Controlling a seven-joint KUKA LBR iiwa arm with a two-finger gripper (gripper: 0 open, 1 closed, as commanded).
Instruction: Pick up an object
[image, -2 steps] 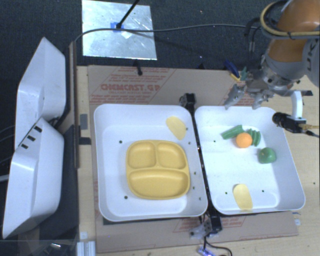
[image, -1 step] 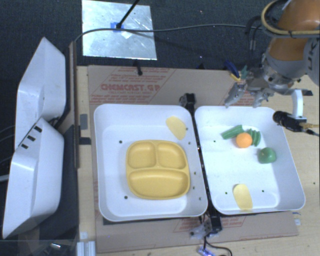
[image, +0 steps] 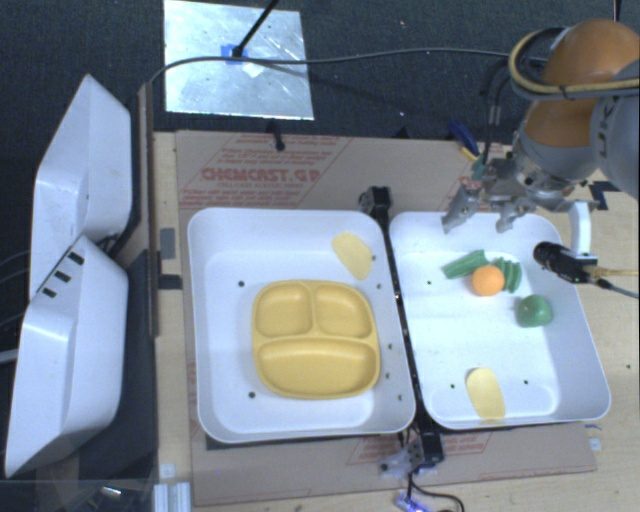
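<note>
Camera view: tool (image: 484, 214) hangs over far rim of right bin (image: 560, 400), fingers spread, pinching nothing. Orange ball (image: 488, 281) just below tool, touching green pieces (image: 466, 264). Green lump (image: 534, 311) further below, to right. Yellow oval (image: 486, 392) well below tool. Left bin (image: 215, 300) holds yellow tray (image: 315, 338), second oval (image: 352, 254)

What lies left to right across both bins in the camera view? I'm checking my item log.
Yellow divided tray → pale yellow piece → yellow oval piece → orange ball → green round object.
</note>
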